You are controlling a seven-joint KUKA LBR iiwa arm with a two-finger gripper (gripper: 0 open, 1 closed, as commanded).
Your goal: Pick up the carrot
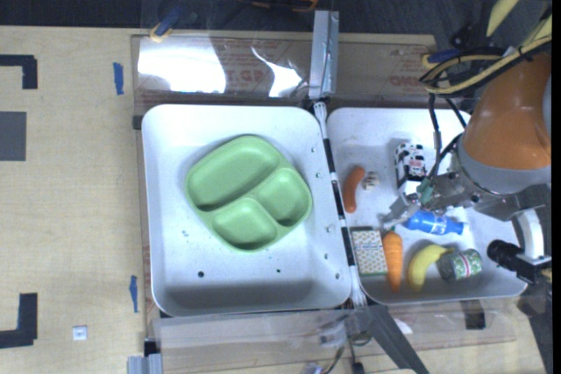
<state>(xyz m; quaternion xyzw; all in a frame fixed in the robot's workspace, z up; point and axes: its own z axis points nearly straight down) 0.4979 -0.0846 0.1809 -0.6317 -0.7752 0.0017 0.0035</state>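
The carrot [394, 257] is orange and lies lengthwise near the front edge of the right bin [377, 136], between a small speckled packet [369, 251] and a banana [422, 264]. My gripper [408, 202] hangs over the middle of that bin, just behind the carrot and apart from it. Its fingers are spread, with nothing between them. The grey arm with its orange band [513, 123] reaches in from the right.
A blue bottle [436, 224] lies right by the gripper. A green can [462, 264], an orange-red sausage [352, 187] and a small black-and-white item [412, 160] share the right bin. A green divided plate [248, 191] sits in the left bin [166, 215].
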